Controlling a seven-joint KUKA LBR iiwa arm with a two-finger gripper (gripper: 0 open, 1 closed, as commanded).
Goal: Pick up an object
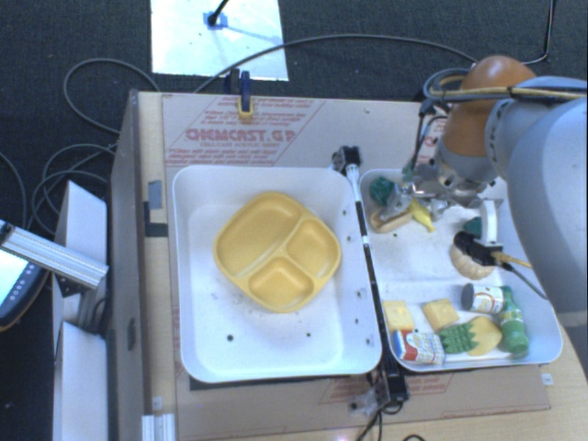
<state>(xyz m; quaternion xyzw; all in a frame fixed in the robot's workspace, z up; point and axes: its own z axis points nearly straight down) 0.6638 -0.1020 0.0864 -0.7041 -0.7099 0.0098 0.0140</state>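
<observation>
My gripper reaches down into the far left corner of the right bin. It hangs right over a small cluster of toys: a teal piece, a yellow banana and a tan flat piece. The gripper's body hides where its tips meet these toys. Nothing is visibly lifted off the bin floor.
The left bin holds a yellow divided plate. In the right bin, a beige bagel lies at the right. Along the near edge are a small can, a green bottle, two yellow blocks, a pineapple toy and a red-white packet.
</observation>
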